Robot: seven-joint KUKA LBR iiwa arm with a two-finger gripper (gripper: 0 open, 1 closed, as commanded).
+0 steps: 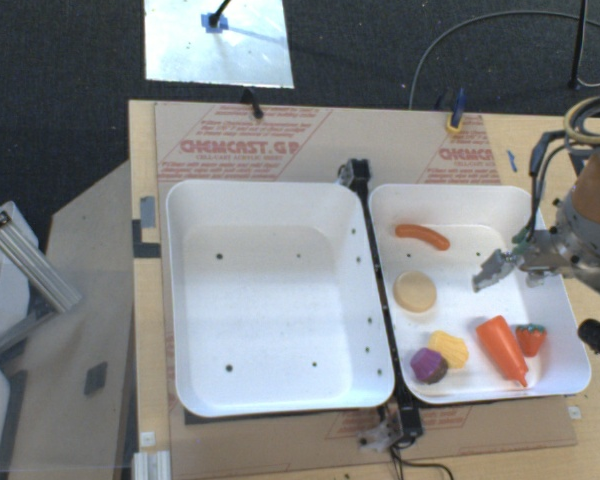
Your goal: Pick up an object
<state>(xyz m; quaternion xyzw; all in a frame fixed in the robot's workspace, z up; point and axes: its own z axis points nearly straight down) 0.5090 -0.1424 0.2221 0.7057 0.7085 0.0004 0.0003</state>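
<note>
In the camera view, the grey end effector (492,271) hangs at three o'clock over the right white bin (570,363), holding nothing; whether its tips are apart, I cannot tell. At five o'clock from it lies the orange plastic carrot (502,347), probably light, stiff and smooth. Grip its thick upper end crosswise.

orange toy carrot (502,348) lies slantwise in the right bin (450,200).

camera view | fixed overhead | slanted down | both bins (380,268) framed | bench-wide
</note>
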